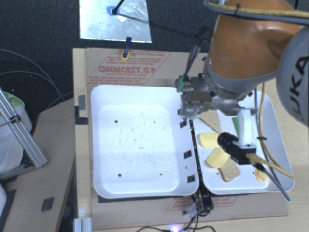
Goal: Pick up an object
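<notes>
Grey arm, orange band, yellow cable

From my remote station I see a brown cardboard sheet printed in red lying on the surface under the bins, a shiny metal plate at the far side, and an aluminium frame rail at the left.
</notes>
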{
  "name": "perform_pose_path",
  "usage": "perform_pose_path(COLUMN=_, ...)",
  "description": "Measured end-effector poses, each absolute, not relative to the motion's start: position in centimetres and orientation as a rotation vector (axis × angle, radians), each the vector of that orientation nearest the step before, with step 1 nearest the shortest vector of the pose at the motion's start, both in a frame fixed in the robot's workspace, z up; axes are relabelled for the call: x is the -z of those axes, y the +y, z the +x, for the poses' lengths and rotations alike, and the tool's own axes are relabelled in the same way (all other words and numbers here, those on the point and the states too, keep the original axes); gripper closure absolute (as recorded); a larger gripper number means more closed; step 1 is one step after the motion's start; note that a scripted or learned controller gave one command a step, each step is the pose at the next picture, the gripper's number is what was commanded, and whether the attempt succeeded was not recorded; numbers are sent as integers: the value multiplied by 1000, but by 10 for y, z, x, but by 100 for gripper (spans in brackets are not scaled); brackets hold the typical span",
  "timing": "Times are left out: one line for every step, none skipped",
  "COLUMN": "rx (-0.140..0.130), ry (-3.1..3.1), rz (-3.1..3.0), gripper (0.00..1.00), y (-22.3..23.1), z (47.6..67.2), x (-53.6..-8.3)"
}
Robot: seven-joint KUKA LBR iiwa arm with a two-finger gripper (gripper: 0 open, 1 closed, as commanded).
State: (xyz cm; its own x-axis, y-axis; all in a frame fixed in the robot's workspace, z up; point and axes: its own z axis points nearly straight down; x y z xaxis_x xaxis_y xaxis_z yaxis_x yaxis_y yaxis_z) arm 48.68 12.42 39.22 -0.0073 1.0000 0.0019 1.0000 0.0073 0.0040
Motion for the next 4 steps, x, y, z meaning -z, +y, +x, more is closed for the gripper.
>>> perform_pose_path(rx=-27, ry=2219, rz=2210, gripper=100, y=109, z=487, x=-531)
perform_pose_path(rx=-8, ry=2230, rz=2211, gripper=100, y=165, z=503, x=-535)
perform_pose_path(rx=17, ry=2234, rz=2216, gripper=100, y=218, z=505, x=-383)
perform_pose_path(rx=-7, ry=2232, rz=2210, gripper=100, y=216, z=507, x=-403)
